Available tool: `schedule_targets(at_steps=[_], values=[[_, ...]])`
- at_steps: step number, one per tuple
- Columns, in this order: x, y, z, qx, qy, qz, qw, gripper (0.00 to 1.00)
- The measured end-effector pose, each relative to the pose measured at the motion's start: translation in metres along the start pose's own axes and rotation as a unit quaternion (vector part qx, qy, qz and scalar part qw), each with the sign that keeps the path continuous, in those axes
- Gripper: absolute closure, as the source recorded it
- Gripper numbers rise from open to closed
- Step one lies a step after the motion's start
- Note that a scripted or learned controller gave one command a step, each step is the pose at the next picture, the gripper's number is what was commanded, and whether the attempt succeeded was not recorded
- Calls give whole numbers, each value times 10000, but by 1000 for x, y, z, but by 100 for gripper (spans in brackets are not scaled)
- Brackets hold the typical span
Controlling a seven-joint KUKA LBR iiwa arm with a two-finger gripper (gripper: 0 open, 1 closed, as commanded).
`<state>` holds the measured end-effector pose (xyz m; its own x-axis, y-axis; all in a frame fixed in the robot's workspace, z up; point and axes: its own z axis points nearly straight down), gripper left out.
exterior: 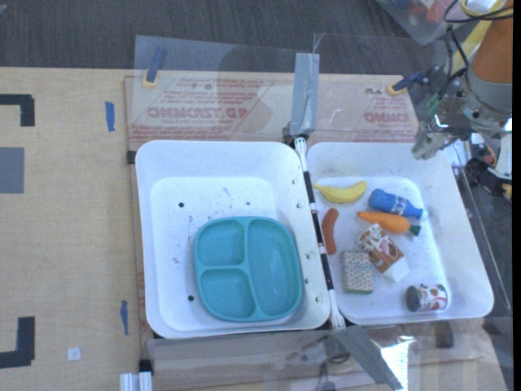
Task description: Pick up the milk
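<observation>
The milk carton, brown and white with a white end, lies on its side in the middle of the right bin. It lies just below the carrot and right of a small patterned box. My gripper hangs over the far right corner of that bin, well above and behind the carton. Nothing shows in its grasp.
In the right bin there are also a banana, a blue bottle, a red sausage and a can. The left bin holds a teal divided plate. A clear panel stands behind the bins.
</observation>
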<state>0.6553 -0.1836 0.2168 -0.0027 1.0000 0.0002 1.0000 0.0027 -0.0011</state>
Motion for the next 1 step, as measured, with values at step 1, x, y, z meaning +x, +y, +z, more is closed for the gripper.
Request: schedule_targets(at_steps=[1], values=[[22,-94,101,3,1,615,9981,0]])
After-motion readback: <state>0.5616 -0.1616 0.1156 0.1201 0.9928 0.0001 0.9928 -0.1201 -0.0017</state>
